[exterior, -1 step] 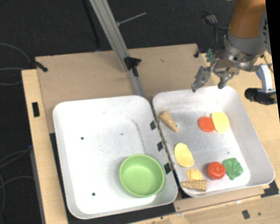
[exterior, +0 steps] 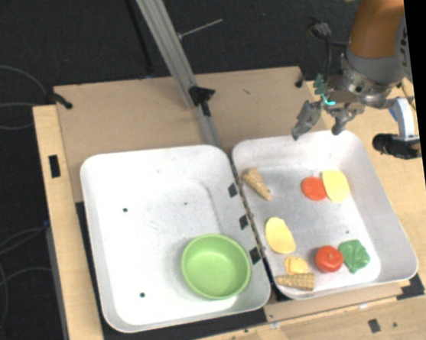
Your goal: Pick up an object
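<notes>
My gripper (exterior: 320, 124) hangs open over the far edge of the right bin (exterior: 376, 184), its two dark fingers spread with nothing between them. Below it in that bin lie a tan cone-shaped piece (exterior: 256, 184), a red piece (exterior: 313, 188) touching a yellow piece (exterior: 336, 186), a yellow oval (exterior: 279, 235), a red tomato (exterior: 329, 258) beside a green pepper (exterior: 354, 255), and a small yellow and tan waffle-like piece (exterior: 297, 274) at the near left corner.
The left bin (exterior: 139, 197) holds a green bowl (exterior: 215, 266) near its front right corner. A slanted metal pole (exterior: 175, 58) rises behind the bins. Brown bench surface surrounds both bins.
</notes>
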Controlling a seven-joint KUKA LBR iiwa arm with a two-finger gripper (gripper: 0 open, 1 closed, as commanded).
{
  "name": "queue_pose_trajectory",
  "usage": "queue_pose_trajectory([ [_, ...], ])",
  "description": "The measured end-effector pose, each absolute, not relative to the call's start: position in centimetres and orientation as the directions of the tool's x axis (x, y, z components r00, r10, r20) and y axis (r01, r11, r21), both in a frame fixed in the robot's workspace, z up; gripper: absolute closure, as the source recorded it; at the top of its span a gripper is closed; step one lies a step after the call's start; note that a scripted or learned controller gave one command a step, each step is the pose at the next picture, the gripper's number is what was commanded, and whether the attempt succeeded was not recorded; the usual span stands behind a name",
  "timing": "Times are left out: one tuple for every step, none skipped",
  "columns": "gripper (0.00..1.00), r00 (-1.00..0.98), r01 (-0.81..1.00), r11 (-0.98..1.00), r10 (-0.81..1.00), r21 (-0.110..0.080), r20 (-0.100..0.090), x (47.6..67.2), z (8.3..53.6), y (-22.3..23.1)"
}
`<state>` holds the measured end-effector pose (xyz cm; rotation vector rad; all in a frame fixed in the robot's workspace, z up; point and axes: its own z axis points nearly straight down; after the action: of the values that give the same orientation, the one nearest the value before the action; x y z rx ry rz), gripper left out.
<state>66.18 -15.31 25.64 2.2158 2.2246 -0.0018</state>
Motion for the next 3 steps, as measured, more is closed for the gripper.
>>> queue_pose_trajectory([
  [0.00, -0.005, 1.000, 0.005, 1.000, -0.005, -0.003, 66.7, 19.6, -15.1],
  [0.00, -0.001, 1.000, 0.001, 1.000, -0.005, -0.003, 66.2, 13.4, -14.9],
  [0.00, -0.001, 1.000, 0.001, 1.000, -0.003, -0.004, 66.1, 9.9, -15.1],
])
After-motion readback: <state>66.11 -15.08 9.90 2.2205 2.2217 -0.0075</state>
